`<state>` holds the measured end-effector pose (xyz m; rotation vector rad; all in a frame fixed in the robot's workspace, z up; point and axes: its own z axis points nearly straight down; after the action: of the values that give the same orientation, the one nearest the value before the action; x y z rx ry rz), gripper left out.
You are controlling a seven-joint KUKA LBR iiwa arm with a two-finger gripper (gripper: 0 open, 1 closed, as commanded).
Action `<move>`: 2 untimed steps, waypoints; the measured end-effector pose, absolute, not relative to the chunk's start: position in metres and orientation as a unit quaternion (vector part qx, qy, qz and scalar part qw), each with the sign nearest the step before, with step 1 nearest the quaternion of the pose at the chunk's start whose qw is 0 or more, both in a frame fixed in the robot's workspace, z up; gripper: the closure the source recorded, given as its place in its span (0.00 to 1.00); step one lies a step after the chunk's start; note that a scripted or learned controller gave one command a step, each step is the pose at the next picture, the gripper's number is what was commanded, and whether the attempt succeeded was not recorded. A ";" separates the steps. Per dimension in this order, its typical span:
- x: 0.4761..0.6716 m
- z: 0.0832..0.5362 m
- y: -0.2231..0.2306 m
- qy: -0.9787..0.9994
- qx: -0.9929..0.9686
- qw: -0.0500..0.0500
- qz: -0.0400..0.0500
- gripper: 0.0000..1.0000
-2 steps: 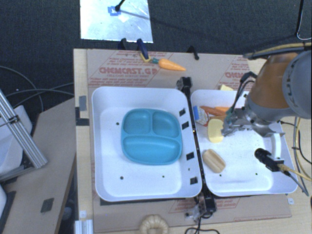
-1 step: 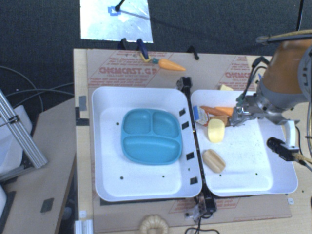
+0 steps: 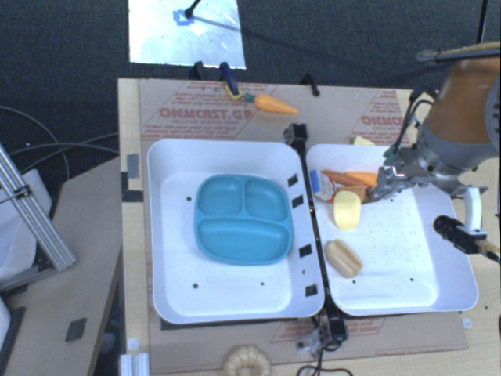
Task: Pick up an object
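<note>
Reaching in from the right, grey arm with end effector (image 3: 385, 185) low over the right bin (image 3: 415, 288), near its back left corner. Cannot tell whether spread or pressed together. Just beside its tip, an orange carrot-like piece (image 3: 350, 178), long axis running left to right, one end toward the end effector. Touching or just in front of it, a pale yellow rounded block (image 3: 347, 209), smooth, standing roughly upright. Nearer the front, a tan bread-like roll (image 3: 343, 258), oblong, angled from back-left to front-right. In the left bin (image 3: 176, 288), a blue divided plate (image 3: 242, 218), glossy plastic, three compartments. On the desk (image 3: 344, 104) behind the bins, a toy carrot (image 3: 272, 104), pointing right.
</note>
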<state>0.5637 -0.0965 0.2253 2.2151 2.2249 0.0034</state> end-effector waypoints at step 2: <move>0.593 0.228 -0.066 0.709 0.705 0.001 0.001 1.00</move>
<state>0.5928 -0.0661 0.2276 2.2144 2.2265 0.0036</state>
